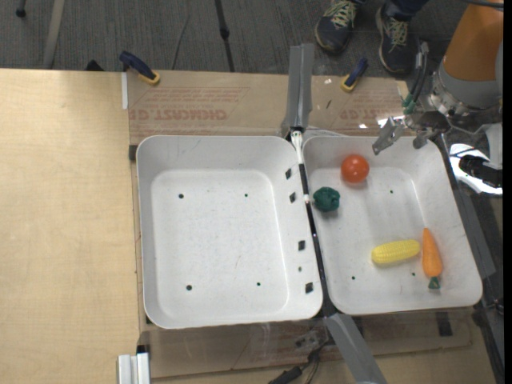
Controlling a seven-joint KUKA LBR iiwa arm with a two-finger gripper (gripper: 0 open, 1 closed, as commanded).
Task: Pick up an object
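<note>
Grey steel fingers of the gripper (pixel 402 138) stood spread apart, holding nothing, above the far rim of the right bin (pixel 456 290). Inside lay a red tomato (pixel 355 169), green broccoli (pixel 326 199), yellow corn (pixel 395 252) and an orange carrot (pixel 431 255).

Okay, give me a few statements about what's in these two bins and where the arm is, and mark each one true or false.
1. The tomato lies in the right bin. True.
2. The corn cob lies in the left bin. False: it is in the right bin, beside the carrot.
3. The pincer has the tomato between its fingers. False: the tomato lies apart from it on the bin floor.
4. The green vegetable sits near the divider between the bins. True.
5. The carrot lies near the right bin's right wall. True.
</note>
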